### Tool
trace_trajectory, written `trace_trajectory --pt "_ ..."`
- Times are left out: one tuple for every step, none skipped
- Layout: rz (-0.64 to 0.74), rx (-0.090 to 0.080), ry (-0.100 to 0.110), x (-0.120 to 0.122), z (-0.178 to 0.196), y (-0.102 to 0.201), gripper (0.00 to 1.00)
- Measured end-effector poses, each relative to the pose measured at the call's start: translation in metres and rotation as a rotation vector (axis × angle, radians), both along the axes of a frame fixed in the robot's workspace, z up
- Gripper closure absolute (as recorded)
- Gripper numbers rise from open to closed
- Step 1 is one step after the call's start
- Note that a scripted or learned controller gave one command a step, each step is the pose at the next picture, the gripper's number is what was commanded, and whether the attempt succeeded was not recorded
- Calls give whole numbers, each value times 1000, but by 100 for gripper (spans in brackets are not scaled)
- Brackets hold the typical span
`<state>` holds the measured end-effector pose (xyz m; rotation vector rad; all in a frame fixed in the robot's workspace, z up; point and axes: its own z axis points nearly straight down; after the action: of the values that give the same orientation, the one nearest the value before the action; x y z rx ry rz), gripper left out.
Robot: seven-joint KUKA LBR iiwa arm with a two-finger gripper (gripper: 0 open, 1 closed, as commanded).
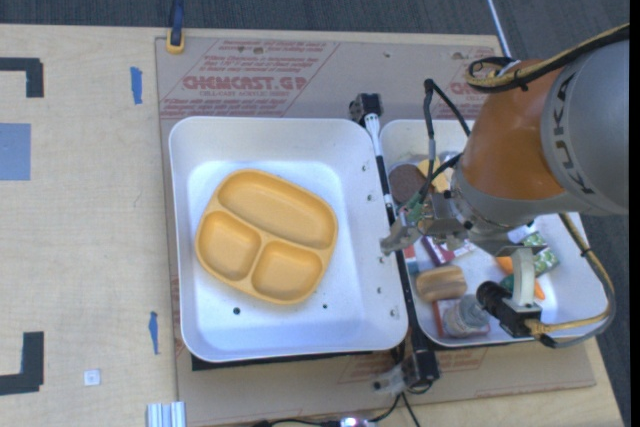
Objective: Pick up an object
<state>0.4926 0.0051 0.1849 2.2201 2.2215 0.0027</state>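
My gripper (pixel 418 223) hangs low over the left part of the right bin (pixel 590 300), close to the wall between the two bins. Beneath and around it lie small items. A brown round piece (pixel 405 180) sits just behind it. A tan bread-like roll (pixel 440 283) lies in front of it, and a red and white packet (pixel 438 251) lies between the roll and the gripper. The grey and orange arm hides the middle and back of this bin. Nothing can be seen held.
A yellow three-compartment plate (pixel 266 235) lies in the left bin (pixel 200 140). In the right bin there are also a greyish round cup (pixel 462 319) at the front, a green and white packet (pixel 537 255) and an orange piece (pixel 541 291) on the right.
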Motion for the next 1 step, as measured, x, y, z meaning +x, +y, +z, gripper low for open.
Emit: trace_trajectory --pt "-1 -1 2 2 -26 -101 0"
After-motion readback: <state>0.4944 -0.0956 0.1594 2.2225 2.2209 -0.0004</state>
